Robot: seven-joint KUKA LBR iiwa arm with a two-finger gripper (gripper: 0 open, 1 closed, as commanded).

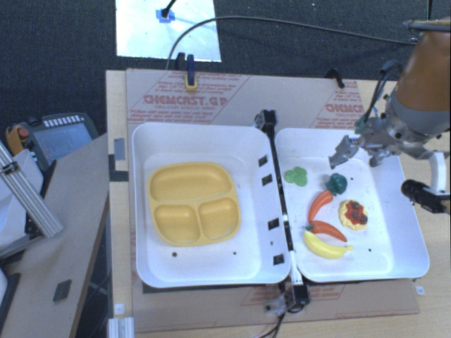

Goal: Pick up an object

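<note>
Gripper [358,152] hovers above broccoli [337,183], carrots [320,204] and banana [325,246].

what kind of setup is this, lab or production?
Likely a robot lab test bench: a teach pendant at the bench's edge, loose cables over dark carpet, and toy food like a banana in a white bin.

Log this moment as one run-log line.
tool: above right bin, far side, nothing held | nearest: green toy | yellow tray: left bin
</note>
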